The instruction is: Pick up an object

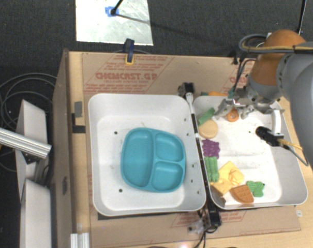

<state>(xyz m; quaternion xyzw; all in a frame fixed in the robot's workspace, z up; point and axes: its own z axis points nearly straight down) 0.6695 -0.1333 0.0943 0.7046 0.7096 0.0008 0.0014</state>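
While the arm (283,61) reaches in from the right, its gripper (235,109) stands low over the far part of the right bin (249,151), near that bin's back wall.

Claw state: cannot be told. The view from above does not show whether it is open or closed, and no object can be confirmed as gripped.

Object nearest the claw: a small orange piece (232,115) lies directly at the gripper's tip, on or just above the bin floor. Contact between the two cannot be judged.

Other contents of the right bin:
- A green piece (204,115) lies just left of the gripper, near the wall shared with the other bin.
- A round tan piece (208,129) sits just in front of the green piece and touches it or nearly so.
- A purple cluster (210,148) lies nearer the camera along the same wall.
- A long green item (211,168) follows just below the cluster.
- A yellow wedge (229,175) lies beside that long item, in the near part of the bin.
- An orange-brown piece (241,194) and a small green toy (256,188) lie side by side at the near edge, just beyond the wedge.
- A yellow-orange piece (217,93) shows at the far rim, partly hidden.

The middle and right of this bin's floor are bare.

Left bin (104,138): it holds one teal divided plate (152,159), lying flat near the centre, well apart from the gripper.

Both bins rest on a printed cardboard sheet (146,74).
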